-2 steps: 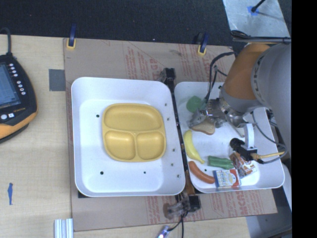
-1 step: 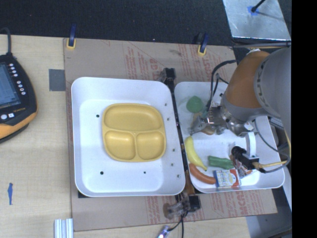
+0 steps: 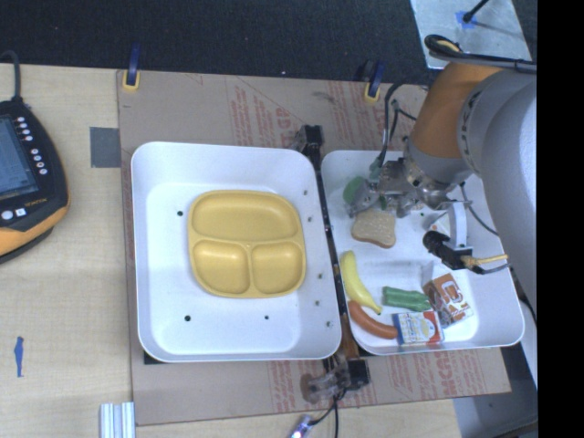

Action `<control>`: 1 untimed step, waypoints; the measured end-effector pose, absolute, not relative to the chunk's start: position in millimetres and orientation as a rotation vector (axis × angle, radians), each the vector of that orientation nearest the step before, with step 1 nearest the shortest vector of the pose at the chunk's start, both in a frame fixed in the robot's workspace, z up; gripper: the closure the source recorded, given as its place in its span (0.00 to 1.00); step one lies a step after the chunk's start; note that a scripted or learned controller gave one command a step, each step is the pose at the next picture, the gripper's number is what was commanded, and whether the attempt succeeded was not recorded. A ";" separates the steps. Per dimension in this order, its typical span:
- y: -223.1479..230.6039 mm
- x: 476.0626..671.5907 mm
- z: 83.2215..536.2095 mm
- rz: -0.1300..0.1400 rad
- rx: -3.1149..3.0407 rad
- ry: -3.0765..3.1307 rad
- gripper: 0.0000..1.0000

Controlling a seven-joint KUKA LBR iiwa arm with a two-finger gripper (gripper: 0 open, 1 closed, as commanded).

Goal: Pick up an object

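The right bin [image 3: 493, 322] holds a tan bread slice [image 3: 374, 230], a yellow banana [image 3: 357, 283], a hot dog [image 3: 371, 321], a green pepper-like piece [image 3: 404, 297], a small blue and white box [image 3: 416, 328], a red and white packet [image 3: 451, 301] and a green item [image 3: 355, 189] at its far left corner. My gripper [image 3: 383, 197] hangs low over the far part of that bin, just above the bread slice and beside the green item. Nothing shows between its fingers.
The left bin [image 3: 155, 245] carries a yellow three-compartment plate [image 3: 246, 242]. A teach pendant [image 3: 23, 181] lies at the bench's left edge. Clamps hold the brown board at the back. A black and yellow cable part [image 3: 452, 254] hangs over the right bin.
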State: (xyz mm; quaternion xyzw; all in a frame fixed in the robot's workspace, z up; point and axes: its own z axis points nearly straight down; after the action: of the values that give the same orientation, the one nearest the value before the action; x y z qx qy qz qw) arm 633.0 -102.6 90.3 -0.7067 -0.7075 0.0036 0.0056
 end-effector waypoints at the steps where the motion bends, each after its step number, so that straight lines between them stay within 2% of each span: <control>1: -100.0 646.2 87.1 0.051 -2.204 -2.185 0.00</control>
State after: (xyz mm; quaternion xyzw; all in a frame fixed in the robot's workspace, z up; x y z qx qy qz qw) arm 646.2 -100.0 87.1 -0.7099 -0.7038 0.0165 0.0186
